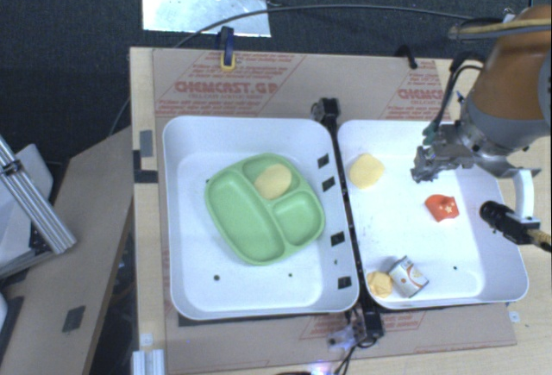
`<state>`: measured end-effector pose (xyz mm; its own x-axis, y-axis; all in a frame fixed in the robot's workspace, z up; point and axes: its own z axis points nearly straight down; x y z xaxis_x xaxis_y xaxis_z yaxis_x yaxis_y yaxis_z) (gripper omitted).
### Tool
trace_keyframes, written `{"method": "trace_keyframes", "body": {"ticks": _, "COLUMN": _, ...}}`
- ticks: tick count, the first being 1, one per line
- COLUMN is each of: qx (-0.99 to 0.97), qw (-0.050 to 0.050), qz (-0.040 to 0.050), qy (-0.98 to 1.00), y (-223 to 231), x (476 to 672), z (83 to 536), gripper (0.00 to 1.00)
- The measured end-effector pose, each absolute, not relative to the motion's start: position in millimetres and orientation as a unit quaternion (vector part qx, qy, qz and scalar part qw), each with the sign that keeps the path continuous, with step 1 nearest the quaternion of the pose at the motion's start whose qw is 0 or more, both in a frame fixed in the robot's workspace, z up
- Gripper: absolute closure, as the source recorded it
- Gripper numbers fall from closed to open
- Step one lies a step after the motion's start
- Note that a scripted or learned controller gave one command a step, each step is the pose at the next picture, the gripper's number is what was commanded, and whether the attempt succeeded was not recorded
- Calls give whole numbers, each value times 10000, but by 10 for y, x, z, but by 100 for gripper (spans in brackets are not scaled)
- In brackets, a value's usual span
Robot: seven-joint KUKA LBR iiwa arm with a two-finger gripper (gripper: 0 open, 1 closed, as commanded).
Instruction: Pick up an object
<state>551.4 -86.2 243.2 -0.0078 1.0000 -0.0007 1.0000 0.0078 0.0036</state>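
My gripper [429,165]: hanging over the far part of the right bin [500,283], nothing between my fingers that I can see; spread or pressed together, I cannot tell.
Yellow lump [366,171]: far left of the right bin, just left of my gripper.
Red piece [442,207]: just near of my gripper, mid-bin.
Small can [407,275]: near edge, touching a little yellow bit [379,283].
Left bin [185,218]: green divided plate [250,231], a yellow lump in its far compartment [274,182].
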Motion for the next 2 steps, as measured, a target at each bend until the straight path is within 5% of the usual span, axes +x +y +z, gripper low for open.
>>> {"method": "trace_keyframes", "body": {"ticks": 2, "qx": 7036, "qw": 7, "qz": 19, "qy": 7106, "y": 201, "x": 5888, "z": 2385, "gripper": 100}}
